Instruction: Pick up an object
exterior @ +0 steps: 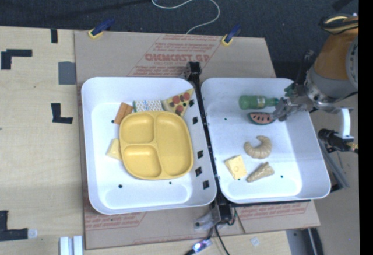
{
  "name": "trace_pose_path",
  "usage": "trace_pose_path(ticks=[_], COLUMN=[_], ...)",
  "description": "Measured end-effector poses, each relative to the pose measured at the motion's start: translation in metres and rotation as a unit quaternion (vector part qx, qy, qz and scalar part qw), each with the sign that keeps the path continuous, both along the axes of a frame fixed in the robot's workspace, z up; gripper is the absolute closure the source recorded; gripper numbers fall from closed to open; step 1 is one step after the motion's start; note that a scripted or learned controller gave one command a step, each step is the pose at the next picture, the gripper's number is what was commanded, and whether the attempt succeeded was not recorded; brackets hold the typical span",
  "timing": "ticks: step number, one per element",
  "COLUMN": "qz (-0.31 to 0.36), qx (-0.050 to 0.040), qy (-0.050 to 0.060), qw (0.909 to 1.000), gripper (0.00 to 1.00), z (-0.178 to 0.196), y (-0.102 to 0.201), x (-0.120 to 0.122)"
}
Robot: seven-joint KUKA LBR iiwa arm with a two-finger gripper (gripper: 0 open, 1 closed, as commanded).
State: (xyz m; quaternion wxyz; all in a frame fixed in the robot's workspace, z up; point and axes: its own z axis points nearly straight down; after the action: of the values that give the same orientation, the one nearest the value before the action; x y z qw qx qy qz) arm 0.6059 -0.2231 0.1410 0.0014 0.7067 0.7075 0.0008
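A croissant, cheese and green bottle are held in the right bin, the yellow tray in the left.

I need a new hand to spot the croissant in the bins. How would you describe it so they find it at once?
Look at the right-hand white bin, not the one with the yellow tray. Near its middle lies the croissant, a pale tan curved roll. Below it sit a yellow cheese wedge and a pointed cone-like piece; only the croissant is crescent-shaped.
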Motion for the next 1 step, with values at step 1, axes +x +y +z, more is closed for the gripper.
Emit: trace_pose_path(ticks=[1], qz=[0.001], qx=[-0.0002], qy=[-0.001], qw=[1.0000], gripper=[1.00], z=[0.0619], y=[0.0023], x=[0.0068])
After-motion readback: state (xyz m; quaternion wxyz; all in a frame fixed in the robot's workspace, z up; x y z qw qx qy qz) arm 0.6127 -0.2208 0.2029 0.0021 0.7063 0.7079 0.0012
